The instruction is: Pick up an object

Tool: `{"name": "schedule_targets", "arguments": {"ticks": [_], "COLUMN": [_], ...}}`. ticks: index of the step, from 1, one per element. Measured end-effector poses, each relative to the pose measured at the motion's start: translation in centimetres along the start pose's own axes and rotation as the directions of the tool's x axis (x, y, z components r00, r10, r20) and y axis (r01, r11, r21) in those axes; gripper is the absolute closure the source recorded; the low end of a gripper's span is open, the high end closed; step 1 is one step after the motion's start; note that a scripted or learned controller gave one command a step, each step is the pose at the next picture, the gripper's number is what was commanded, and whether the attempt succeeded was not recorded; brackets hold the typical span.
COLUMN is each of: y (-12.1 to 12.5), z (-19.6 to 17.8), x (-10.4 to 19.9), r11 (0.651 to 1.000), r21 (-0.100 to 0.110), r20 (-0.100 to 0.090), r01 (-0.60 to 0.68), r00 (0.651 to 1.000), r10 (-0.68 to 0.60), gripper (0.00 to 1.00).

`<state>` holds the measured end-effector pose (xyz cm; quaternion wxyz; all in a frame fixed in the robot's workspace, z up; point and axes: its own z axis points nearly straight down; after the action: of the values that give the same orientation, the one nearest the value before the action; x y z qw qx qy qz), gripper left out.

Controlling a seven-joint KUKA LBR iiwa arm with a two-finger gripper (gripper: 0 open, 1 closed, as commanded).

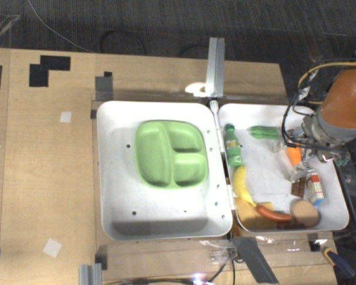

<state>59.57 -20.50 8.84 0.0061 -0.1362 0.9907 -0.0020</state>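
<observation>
A single fixed camera looks down at a slant from above the near edge of the surface [41, 189], taking in both white bins [113, 159] whole, with dark floor [166, 10] beyond the far edge.

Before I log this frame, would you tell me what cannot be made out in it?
- gripper, camera view: too small and cable-cluttered to tell whether it is open or shut.
- orange object: partly covered by the wrist; identity unclear.
- small bottle: label too small to read.
- arm: cut off by the right edge.
</observation>
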Motion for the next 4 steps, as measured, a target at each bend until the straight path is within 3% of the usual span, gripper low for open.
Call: {"name": "schedule_targets", "arguments": {"ticks": [1,2,3,4], "y": [1.1,1.0,1.1,1.3], "z": [-0.1,-1.7,-1.6,-0.1], "x": [3.7,3.0,3.0,2.6], "r11": [0.998,0.998,0.999,0.999], "r21": [0.000,0.008,0.008,0.002], "r20": [0.001,0.020,0.019,0.002], "r01": [-0.063,-0.055,-0.054,-0.053], "r00": [0.998,0.998,0.998,0.999], "r10": [0.063,0.055,0.054,0.053], "gripper": [0.00,1.00,0.00,0.00]}}
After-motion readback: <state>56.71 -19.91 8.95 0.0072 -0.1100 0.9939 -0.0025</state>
